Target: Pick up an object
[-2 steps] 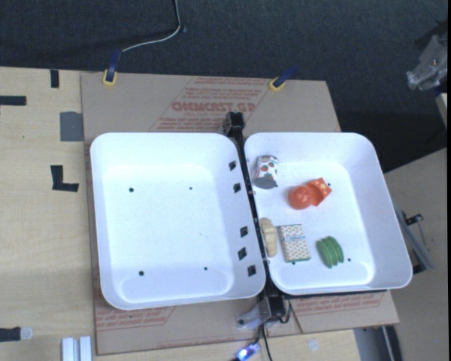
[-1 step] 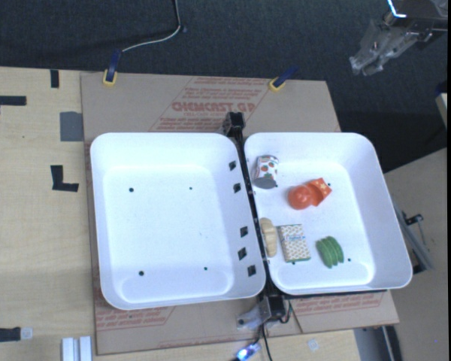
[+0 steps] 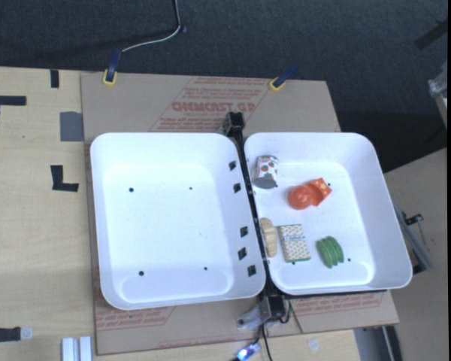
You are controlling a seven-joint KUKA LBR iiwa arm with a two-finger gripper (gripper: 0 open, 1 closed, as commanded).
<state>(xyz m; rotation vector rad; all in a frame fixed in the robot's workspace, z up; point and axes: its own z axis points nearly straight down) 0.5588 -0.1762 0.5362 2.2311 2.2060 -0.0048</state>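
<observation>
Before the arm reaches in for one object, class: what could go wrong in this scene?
1. The tan piece lies against the right bin's inner wall, touching the patterned packet; a grab there may hit the wall or catch both.
2. The green object sits close beside that packet, so it could get nudged.

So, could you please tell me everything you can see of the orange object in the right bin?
The orange object is a small, lumpy, glossy-looking piece, reddish-orange, rounder at its left end and narrowing toward the upper right. It lies on the floor of the right bin, near the middle, apart from the other items. Nothing touches it but the bin. What it is stays too blurred to tell.
</observation>
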